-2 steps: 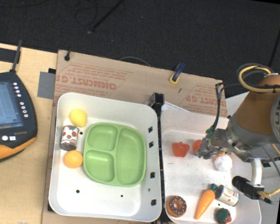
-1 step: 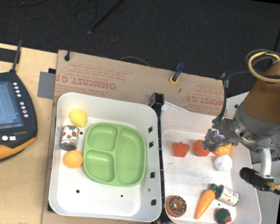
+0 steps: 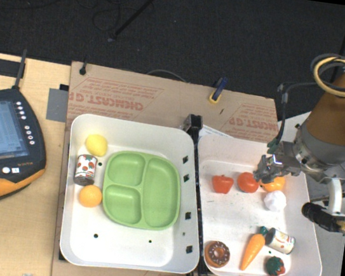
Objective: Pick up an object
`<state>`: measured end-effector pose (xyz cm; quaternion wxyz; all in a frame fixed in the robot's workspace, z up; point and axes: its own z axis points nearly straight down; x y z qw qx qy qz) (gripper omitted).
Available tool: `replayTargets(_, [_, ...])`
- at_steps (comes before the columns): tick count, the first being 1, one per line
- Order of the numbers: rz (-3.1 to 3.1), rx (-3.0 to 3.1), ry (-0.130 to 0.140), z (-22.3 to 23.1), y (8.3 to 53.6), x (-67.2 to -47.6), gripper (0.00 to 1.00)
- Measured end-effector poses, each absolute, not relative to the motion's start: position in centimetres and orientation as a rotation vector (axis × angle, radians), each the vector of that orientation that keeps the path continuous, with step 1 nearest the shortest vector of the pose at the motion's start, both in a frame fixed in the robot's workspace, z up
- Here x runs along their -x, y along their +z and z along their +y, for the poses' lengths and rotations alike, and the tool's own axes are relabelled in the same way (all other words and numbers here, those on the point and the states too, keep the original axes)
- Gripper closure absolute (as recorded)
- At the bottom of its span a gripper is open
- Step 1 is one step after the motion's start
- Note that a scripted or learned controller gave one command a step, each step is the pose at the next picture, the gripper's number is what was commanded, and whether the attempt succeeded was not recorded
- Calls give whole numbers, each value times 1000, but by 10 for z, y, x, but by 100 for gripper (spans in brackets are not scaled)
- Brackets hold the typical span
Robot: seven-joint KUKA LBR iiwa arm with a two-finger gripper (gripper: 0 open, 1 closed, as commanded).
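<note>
One orange fruit lay in your right bin, directly beneath the gripper, which had its tips at the fruit's top; you could not tell the jaw state. Just left of that fruit sat a red tomato, then a red pepper. A white ball lay just below the fruit. Far left of it, a green divided plate filled your left bin.

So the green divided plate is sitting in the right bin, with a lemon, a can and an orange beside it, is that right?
Not quite. In the camera view the green divided plate sits in the left bin, not the right one. The rest holds: the lemon, the can and the orange lie beside it, along its left side.
</note>
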<state>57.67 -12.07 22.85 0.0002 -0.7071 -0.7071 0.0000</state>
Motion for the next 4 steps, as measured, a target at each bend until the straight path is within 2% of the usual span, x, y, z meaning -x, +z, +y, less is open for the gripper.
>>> replayTargets(1, [-2220, 2214, 3, -66, 219, -561, 100])
replayTargets(3, [-2223, 2213, 2, 30, 220, -559, 100])
replayTargets(4, [-2222, 2216, 2, 73, 237, -542, 100])
